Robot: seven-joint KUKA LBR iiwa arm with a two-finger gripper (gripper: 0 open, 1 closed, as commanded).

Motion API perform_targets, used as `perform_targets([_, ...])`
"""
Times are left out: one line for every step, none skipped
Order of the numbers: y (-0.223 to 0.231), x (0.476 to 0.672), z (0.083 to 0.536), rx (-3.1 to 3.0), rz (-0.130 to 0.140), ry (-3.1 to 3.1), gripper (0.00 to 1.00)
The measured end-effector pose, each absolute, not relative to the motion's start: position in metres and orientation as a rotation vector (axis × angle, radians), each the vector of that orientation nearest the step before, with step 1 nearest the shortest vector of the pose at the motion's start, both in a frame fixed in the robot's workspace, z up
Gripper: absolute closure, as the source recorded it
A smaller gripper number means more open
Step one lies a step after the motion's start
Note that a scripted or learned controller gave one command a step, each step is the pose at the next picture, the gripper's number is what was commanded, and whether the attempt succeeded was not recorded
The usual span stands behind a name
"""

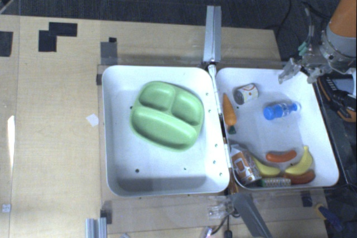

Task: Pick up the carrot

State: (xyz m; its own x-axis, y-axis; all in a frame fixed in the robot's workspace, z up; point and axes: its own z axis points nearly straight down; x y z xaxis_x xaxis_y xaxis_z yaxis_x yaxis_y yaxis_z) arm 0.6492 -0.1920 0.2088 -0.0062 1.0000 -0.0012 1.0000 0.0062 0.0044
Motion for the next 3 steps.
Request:
perform_targets([-0.171, 0.623, 0.088, 2.418, 0.008, 1.995, 0.0])
perform_targets([-0.169, 0.626, 0.101, 2.408, 0.018, 1.998, 1.0])
perform_targets([-0.169, 0.626, 0.101, 2.408, 0.018, 1.999, 0.0])
